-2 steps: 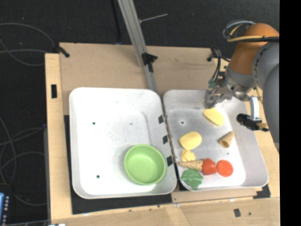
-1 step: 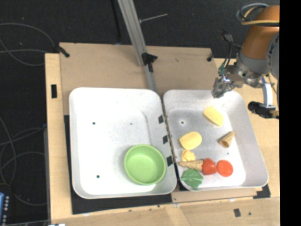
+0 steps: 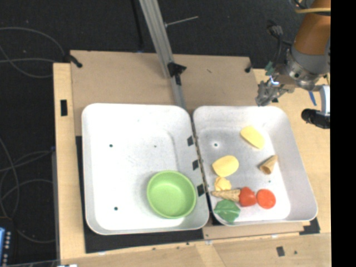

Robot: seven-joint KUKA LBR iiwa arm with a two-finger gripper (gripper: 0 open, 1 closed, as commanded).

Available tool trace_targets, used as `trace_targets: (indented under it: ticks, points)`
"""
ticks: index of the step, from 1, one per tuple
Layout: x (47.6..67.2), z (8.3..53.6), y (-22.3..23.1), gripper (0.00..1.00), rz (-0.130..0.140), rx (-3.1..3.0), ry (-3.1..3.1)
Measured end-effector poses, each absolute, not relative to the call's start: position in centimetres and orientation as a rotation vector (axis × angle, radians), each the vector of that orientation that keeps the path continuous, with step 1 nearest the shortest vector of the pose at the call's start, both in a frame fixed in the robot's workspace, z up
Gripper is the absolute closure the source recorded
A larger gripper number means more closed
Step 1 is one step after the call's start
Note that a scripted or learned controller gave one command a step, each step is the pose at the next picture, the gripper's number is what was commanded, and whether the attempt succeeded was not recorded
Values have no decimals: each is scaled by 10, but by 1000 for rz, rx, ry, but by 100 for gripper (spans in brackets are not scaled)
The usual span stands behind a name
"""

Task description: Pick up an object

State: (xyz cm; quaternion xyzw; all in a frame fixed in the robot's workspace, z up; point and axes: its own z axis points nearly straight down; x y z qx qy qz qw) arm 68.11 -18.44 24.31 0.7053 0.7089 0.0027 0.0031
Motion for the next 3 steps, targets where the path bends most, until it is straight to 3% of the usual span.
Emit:
trace_targets:
  ticks: [1,3]
  points:
    - [682,280,-185,100,6,2211,2225]
    - [669,264,-84,100,0,2215,2228]
